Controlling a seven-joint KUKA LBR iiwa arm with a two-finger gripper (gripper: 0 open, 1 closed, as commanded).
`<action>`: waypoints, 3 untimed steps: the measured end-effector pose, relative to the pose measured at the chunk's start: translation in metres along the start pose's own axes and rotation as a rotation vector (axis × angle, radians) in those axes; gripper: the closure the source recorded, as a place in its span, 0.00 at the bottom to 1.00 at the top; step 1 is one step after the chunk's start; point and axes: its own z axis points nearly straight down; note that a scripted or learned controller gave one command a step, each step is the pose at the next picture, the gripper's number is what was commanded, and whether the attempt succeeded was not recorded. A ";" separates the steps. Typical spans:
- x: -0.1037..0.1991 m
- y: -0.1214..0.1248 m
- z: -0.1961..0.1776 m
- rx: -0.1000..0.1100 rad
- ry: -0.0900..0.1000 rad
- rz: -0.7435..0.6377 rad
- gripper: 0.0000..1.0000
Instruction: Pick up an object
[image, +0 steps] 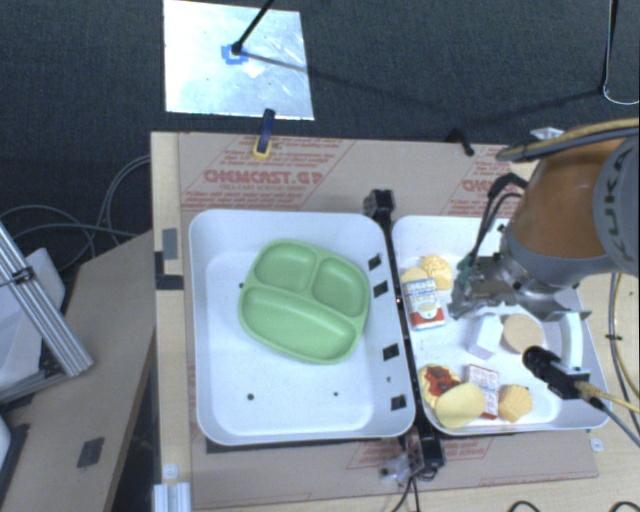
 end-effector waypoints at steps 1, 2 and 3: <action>0.010 0.002 -0.002 -0.004 -0.002 0.001 1.00; 0.008 0.002 -0.022 -0.005 -0.002 0.002 1.00; 0.006 0.002 -0.021 -0.004 -0.002 0.005 1.00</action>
